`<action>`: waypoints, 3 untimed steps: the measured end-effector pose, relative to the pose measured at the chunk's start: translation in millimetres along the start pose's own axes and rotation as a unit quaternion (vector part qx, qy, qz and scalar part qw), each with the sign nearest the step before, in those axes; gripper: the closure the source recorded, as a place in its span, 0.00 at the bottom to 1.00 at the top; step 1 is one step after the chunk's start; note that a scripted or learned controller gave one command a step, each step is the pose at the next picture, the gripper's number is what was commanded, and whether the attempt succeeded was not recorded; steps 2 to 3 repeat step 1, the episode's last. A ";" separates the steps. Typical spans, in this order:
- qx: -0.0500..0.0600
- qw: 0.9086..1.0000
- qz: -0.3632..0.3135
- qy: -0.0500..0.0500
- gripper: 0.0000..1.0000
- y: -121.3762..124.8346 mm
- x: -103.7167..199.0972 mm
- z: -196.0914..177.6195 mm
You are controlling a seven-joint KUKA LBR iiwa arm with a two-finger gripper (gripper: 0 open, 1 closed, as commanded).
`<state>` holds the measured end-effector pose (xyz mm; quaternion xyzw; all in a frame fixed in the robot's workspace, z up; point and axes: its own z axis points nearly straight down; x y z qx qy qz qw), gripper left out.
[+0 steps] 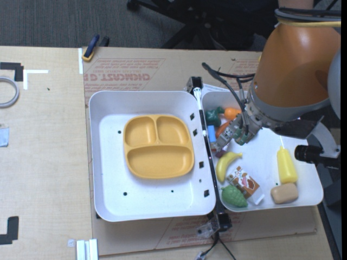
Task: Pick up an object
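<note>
My gripper point(234, 134) hangs low over the back left part of the right bin point(309, 196), under the arm's big orange band. Right beside it lie an orange piece point(223, 128), a second orange piece point(231, 112), a dark green toy point(215, 114) and a blue item point(211, 134). A yellow banana point(226, 163) lies just in front of the gripper. Further forward are a small printed carton point(245, 182) and a green leafy toy point(233, 196). A yellow bottle point(286, 166) and a tan bread-like piece point(284, 193) lie at the right.
The left bin point(105, 161) holds a yellow divided plate point(159, 145). Black clips point(196, 83) join the bins along the shared wall. Cables point(225, 77) trail behind the right bin. Cardboard lies under both bins.
</note>
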<state>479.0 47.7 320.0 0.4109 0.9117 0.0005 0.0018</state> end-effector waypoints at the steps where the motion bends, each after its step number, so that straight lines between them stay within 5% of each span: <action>1: 0.000 0.992 -0.125 0.000 1.00 -14.6 -16.2 35.0; 3: 0.000 0.992 -0.125 0.000 1.00 -14.6 -16.2 35.0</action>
